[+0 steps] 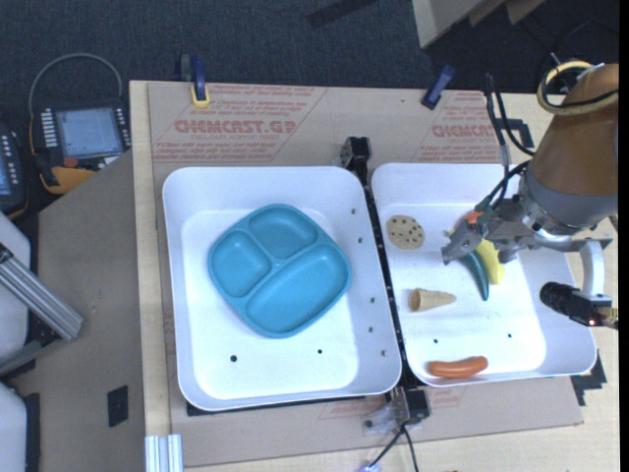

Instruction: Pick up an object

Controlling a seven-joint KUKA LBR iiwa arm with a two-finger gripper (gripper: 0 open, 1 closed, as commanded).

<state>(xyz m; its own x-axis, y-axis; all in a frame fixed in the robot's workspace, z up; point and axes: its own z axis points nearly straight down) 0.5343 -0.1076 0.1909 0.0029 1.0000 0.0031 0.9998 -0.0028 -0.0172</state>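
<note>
My gripper (476,238) hangs low over the middle of the right bin (550,357), at the end of the grey arm with the orange band. A yellow-green banana (482,271) pokes out from under it toward the front, its upper end hidden by the gripper. A round cookie (404,231) lies to the gripper's left. An ice cream cone (430,300) lies on its side in front of the cookie. A reddish sausage (458,367) rests near the bin's front wall.
The left bin (197,362) holds a blue divided plate (279,268) in its middle. A black ridge between the bins separates them. A black part of the arm (575,303) juts over the right bin's right side.
</note>
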